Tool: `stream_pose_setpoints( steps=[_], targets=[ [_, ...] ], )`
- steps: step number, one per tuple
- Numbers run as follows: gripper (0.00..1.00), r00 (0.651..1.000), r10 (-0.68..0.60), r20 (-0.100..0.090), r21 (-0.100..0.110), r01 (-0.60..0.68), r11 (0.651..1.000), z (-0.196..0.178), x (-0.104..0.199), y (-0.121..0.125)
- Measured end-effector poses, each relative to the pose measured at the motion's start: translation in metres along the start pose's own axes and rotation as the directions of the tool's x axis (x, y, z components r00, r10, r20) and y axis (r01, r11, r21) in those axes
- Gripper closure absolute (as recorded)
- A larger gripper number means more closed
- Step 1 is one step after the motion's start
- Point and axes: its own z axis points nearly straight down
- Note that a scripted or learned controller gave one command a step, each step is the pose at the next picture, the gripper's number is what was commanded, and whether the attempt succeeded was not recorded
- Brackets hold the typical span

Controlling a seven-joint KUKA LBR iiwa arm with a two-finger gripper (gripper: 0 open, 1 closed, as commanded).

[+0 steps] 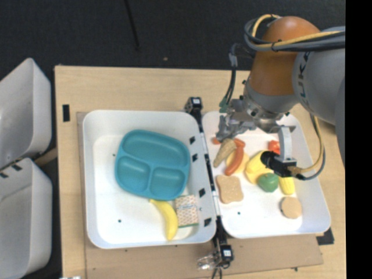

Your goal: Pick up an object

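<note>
You see the gripper low over the right bin, upper centre-right of the frame. Its finger state cannot be told. The tan, elongated toy food lies just below-left, long axis running lower left to upper right.

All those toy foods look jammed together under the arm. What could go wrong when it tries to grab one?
Two likely snags. The gripper hangs over a tight cluster, where a tan cone-shaped piece touches an orange piece, so it may nudge or catch both. That cluster also sits close to the right bin wall beside the divider, which may block a clean descent.
</note>
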Motion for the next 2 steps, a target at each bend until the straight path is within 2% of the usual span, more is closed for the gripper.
stream_pose_setpoints(
  steps=[1, 2],
  targets=[
    [1.00, 1.000, 0.004, 0.001, 0.004, -0.004, 1.000, 0.0181, 0.0004, -0.0013],
    [1.00, 1.000, 0.001, -0.001, 0.004, -0.001, 1.000, 0.0160, 0.0079, -0.0034]
  ],
)
